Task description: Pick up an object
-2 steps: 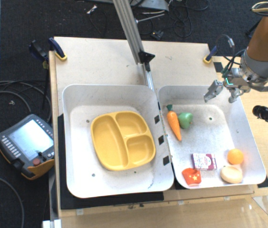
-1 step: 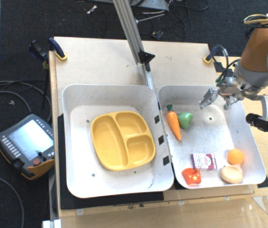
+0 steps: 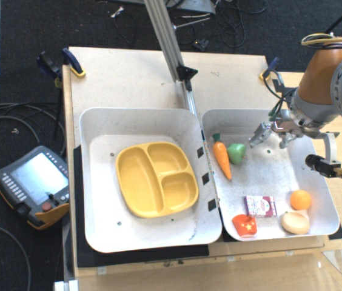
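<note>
The gripper hangs over the right bin, and the toy food lies to its left and nearer the front.

The gripper point(image 3: 273, 136) is up by the far edge of the right bin point(image 3: 322, 190), and its two fingers look spread apart with nothing between them, though they are small and a bit hard to see. The green ball-like toy point(image 3: 236, 153) is the closest thing, just to the gripper's left, touching the carrot point(image 3: 222, 159). The carrot's long side runs from the far edge toward the front edge, close to the wall between the two bins. Near the front edge sit a red toy point(image 3: 244, 225), a small pink box point(image 3: 260, 206), an orange point(image 3: 301, 199) and a pale egg-like toy point(image 3: 295, 222). The middle of the bin is bare, so there is room to move. The yellow tray point(image 3: 157, 179) lies in the left bin point(image 3: 98, 162).
</note>
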